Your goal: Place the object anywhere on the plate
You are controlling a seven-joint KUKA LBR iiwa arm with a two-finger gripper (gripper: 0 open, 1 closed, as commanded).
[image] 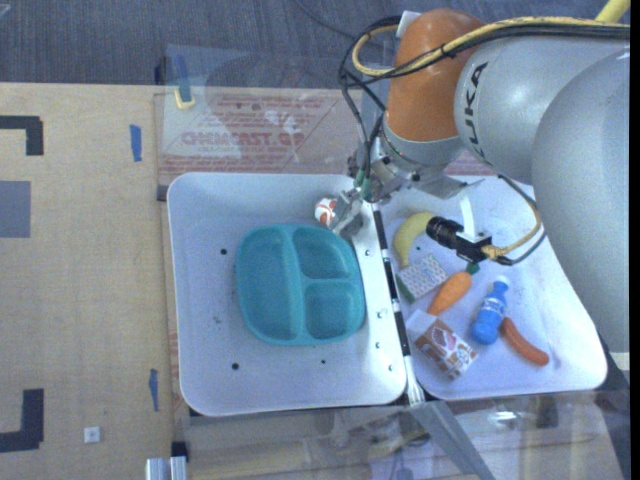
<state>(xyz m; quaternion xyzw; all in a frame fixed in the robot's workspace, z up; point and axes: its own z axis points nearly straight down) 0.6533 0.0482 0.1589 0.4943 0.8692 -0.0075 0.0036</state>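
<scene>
The arm (520, 98) is reaching in from the right, its gripper (352, 208) hanging over the far right corner of the left bin (200, 298). A small orange-and-white object (326, 210) is sitting just beside the fingertips, at the far edge of the teal divided plate (298, 284) — whether it is being gripped cannot be told. The right bin (570, 368) is holding a banana (410, 234), a carrot (449, 291), a blue bottle (489, 314), a sausage (524, 342) and a brown packet (444, 348).
</scene>
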